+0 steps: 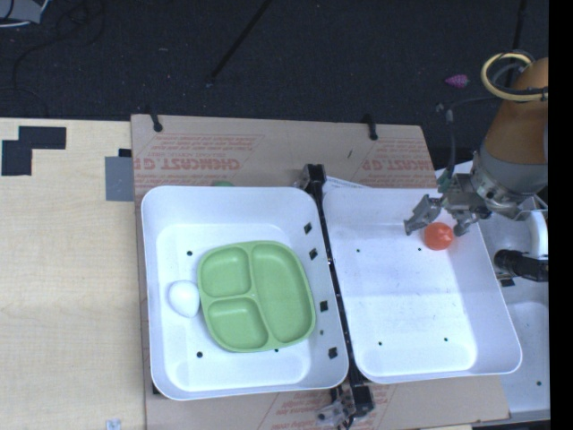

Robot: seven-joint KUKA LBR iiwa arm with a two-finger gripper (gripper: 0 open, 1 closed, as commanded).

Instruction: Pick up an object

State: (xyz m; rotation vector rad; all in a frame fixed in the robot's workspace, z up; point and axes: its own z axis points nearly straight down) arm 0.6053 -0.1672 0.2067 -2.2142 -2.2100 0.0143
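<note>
A small orange-red ball [438,236] lies in the right bin [421,348], near its far right corner. My gripper [439,225] hangs right over it, reaching in from the right. Its two grey fingers are spread open, one fingertip [414,224] to the ball's left and the other to its right. The ball shows in the gap between them and neither finger presses on it. A green three-compartment plate [256,295] lies flat in the left bin [170,213]. A white egg-shaped object [184,297] rests against the plate's left edge.
A black divider [327,276] runs between the two bins. Both bins sit on a brown cardboard sheet [269,150] on the pale bench. The right bin's floor in front of the ball is bare white.
</note>
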